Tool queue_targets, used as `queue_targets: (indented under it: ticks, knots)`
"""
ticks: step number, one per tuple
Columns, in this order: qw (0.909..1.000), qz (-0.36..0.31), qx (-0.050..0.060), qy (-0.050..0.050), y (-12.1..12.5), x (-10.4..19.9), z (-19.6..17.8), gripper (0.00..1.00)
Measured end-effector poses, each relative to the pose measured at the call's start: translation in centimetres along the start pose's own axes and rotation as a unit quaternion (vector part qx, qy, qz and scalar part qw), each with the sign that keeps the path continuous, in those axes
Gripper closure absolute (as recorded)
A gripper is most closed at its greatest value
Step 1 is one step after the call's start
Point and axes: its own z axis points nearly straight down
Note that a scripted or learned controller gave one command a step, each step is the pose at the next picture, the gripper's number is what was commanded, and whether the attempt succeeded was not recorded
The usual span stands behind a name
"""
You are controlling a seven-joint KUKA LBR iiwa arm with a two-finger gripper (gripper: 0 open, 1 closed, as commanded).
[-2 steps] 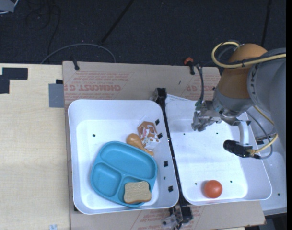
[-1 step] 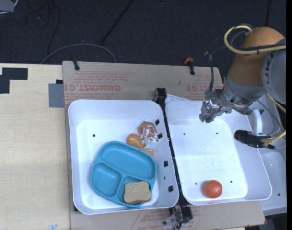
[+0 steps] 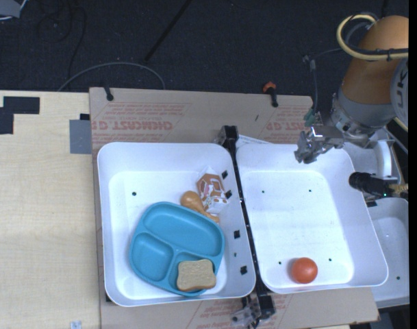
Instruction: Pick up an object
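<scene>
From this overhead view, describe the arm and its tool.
The arm is grey with a broad orange band above the wrist. A yellowish cable loops beside the band. The tool is small, grey and metallic.

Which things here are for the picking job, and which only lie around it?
For the job:
- gripper, over the right bin's far edge
- red ball in the right bin
- blue divided plate, bread slice, wrapped snack in the left bin

Lying about:
- cardboard sheet
- black cables
</scene>
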Motion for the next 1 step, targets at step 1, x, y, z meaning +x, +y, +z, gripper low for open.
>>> queue_targets:
  ticks: [1]
  knots:
    - [1.0,-0.002,0.004,0.001,-1.69,5.28,0.2,1.0]
